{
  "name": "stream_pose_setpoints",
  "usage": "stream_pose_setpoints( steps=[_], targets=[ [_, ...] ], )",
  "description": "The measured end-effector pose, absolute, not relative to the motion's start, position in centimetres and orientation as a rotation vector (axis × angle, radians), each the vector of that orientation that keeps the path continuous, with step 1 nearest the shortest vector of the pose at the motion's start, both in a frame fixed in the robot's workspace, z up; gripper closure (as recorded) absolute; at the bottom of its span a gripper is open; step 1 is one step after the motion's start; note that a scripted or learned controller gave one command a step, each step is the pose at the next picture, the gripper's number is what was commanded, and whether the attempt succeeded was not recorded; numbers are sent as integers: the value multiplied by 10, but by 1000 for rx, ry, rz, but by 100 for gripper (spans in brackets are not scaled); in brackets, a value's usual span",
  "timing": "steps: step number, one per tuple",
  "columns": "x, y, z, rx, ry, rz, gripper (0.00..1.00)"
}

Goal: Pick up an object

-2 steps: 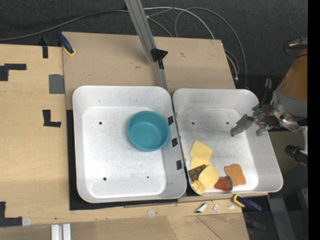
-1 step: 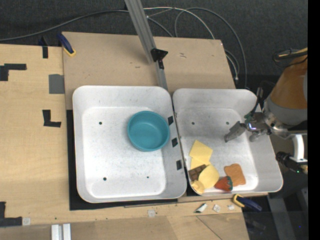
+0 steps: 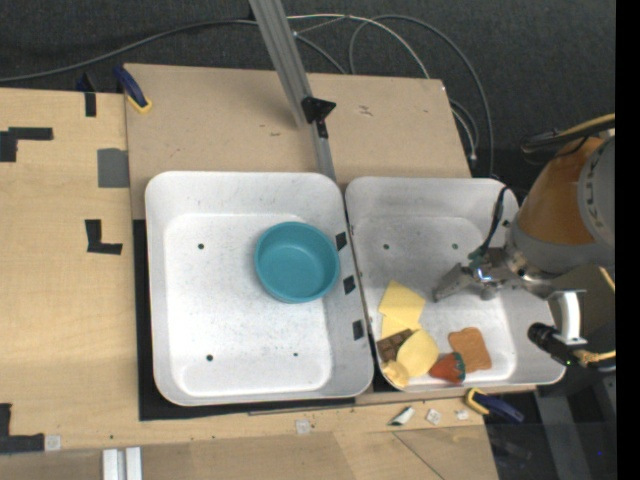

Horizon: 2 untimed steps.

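My gripper (image 3: 443,290) is low over the right bin (image 3: 420,208), near its middle right and just right of a pale yellow slab (image 3: 402,306). Nothing shows between its tips. Along the bin's front lie a second yellow piece (image 3: 419,350), a dark brown piece (image 3: 391,346), an orange-brown slice (image 3: 470,347) and a small red item (image 3: 447,369). A blue bowl (image 3: 295,260) sits upright in the left bin (image 3: 190,298), toward its right side.
The grey arm with its orange band (image 3: 560,203) comes in from the right over the bin's rim. A grey pole (image 3: 290,58) slants across the back of the bench. Cables (image 3: 400,38) lie behind the bins.
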<state>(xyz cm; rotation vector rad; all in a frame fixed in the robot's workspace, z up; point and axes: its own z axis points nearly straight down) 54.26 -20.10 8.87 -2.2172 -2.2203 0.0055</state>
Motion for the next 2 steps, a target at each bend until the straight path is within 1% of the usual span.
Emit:
stream_pose_setpoints(
  steps=[1, 2],
  targets=[
    [543, -201, 102, -2217, -2222, 2, 100],
    [541, -191, 150, -2220, -2226, -3, 100]
  ],
)
